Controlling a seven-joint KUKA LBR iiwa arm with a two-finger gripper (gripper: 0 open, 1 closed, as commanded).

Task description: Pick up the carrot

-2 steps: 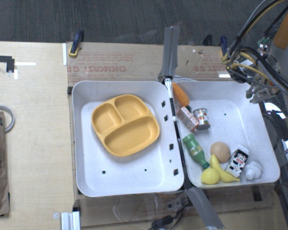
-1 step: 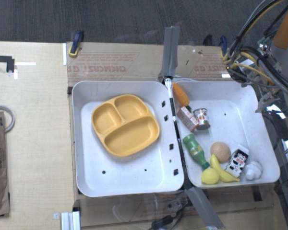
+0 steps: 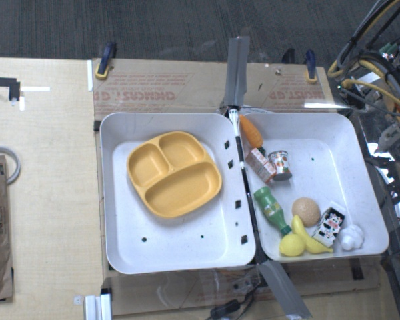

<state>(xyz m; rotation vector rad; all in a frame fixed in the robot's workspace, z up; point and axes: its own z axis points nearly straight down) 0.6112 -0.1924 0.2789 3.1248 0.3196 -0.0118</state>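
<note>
At the right bin's [image 3: 360, 152] upper-left corner, carrot [image 3: 251, 133] lying free against the wall, claw state cannot be told.

Even, bright overhead light fills the scene; the white bins [image 3: 177, 259] look slightly washed out (faint glare along their rims). Shadows are soft and short. Focus is mildly soft throughout, with some grain.

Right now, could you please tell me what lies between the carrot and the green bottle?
In the camera view, a small brown carton lies between the carrot and the green bottle.
</note>
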